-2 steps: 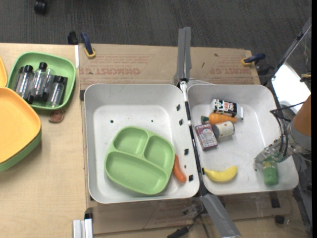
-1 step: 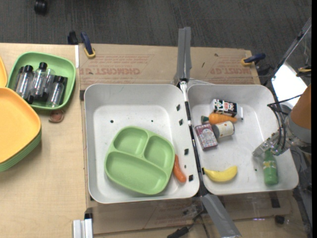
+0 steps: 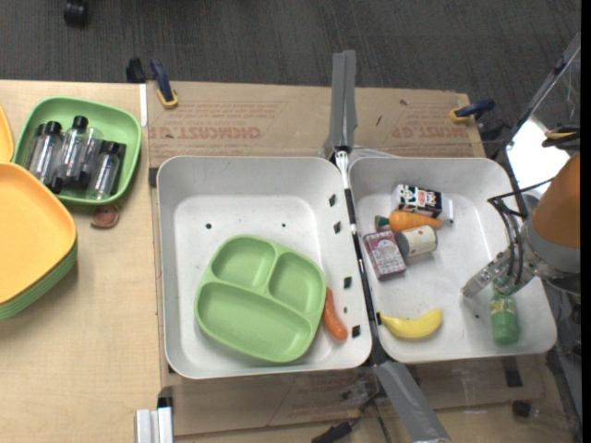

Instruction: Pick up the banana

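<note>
Banana (image 3: 412, 323) is not yet grasped, lying in the right bin (image 3: 462, 178); gripper (image 3: 494, 280) is positioned nearby over a green object (image 3: 504, 326), finger state cannot be told.

Grey arm with orange band entering from right, tool (image 3: 494, 282) lowered, angled leftward

The bench (image 3: 83, 377) is brown. Two white bins sit side by side on it: the left bin (image 3: 185, 247) in the middle, the right bin (image 3: 471, 192) near the right edge. A green tray of bottles (image 3: 78, 150) and stacked orange plates (image 3: 32, 247) sit at the left edge.
</note>
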Robot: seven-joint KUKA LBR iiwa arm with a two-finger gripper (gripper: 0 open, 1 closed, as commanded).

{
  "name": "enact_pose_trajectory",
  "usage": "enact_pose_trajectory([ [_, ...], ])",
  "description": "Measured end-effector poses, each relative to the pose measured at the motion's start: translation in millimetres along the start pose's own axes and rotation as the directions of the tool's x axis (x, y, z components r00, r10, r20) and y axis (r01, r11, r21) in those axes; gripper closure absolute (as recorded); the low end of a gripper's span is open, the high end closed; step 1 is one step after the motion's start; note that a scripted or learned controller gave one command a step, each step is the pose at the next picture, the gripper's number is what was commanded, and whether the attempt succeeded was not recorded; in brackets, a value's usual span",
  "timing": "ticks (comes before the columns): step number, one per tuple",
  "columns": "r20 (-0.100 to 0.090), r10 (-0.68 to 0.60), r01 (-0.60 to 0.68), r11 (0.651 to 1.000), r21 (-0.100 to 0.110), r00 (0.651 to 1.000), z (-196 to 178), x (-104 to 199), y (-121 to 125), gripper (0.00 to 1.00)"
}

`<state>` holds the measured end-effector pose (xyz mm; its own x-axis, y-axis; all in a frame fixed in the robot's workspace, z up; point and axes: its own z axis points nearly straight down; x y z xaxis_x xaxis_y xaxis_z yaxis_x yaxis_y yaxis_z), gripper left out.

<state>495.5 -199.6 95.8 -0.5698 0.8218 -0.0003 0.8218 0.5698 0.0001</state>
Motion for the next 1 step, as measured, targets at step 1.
enact_pose_trajectory([
  [1, 0.001, -0.049, 0.049, 0.999, -0.001, 0.999, 4.4, -35.2, 12.3, 1.0],
])
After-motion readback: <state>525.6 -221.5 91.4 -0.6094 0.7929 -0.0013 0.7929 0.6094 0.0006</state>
